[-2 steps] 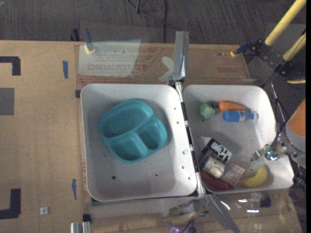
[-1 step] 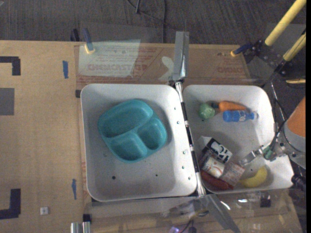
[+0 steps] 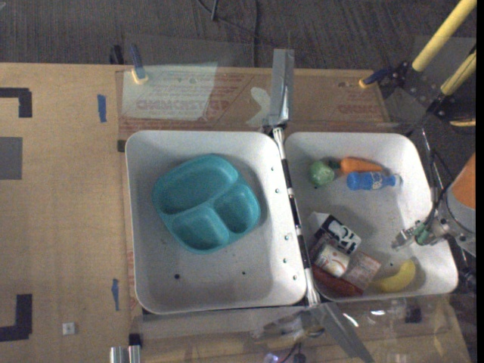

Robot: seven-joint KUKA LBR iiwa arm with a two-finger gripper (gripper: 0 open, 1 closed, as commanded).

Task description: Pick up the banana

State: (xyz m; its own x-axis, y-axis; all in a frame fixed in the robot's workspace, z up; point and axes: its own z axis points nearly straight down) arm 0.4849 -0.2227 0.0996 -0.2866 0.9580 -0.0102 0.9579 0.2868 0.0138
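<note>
Reaching in from the right, the pincer [image 3: 403, 238], grip state unclear, hovers above the banana [image 3: 397, 277].

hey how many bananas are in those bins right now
1. The banana lies at the near right corner of the right bin, beside a pile of packets. The end effector is just above it. Another could be hidden under that pile.

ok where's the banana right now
The curved yellow banana lies in the near right corner of the right white bin, beside a small tan box and just below the hand.
</note>
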